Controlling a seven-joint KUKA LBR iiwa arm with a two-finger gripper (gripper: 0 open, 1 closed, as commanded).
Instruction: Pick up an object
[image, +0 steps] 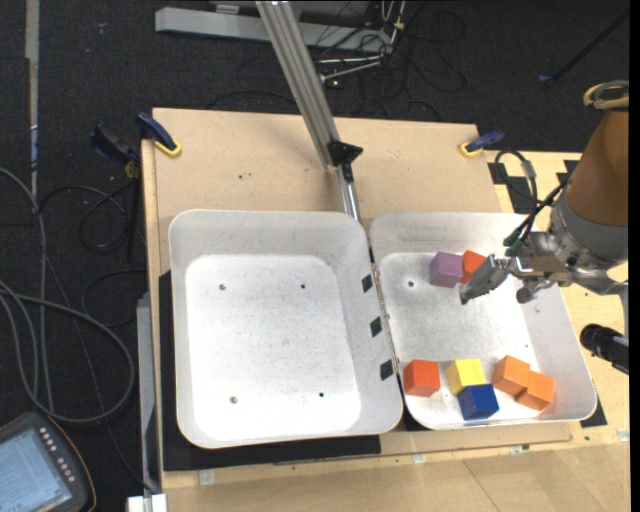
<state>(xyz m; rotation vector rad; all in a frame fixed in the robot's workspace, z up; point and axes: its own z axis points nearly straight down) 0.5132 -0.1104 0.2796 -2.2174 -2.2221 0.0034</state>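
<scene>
In the right bin (560, 330), a purple block (447, 268) lies at the back with a small orange block (473, 264) touching its right side. My gripper (502, 290) hangs just right of that pair, open, with only bare bin floor between its fingers. Its left finger (477, 285) sits right beside the small orange block and partly covers it. Along the bin's front edge lie a red-orange block (421, 377), a yellow block (465, 373), a blue block (478, 401) and two orange blocks (513, 372) (537, 389).
The left bin (190, 300) stands beside the right one, sharing a raised rim (375, 300). A slanted metal pole (310, 90) rises behind the bins. Clamps (160, 135) (482, 143) hold the wooden bench at its back corners. The arm's grey and orange body (600, 190) fills the right side.
</scene>
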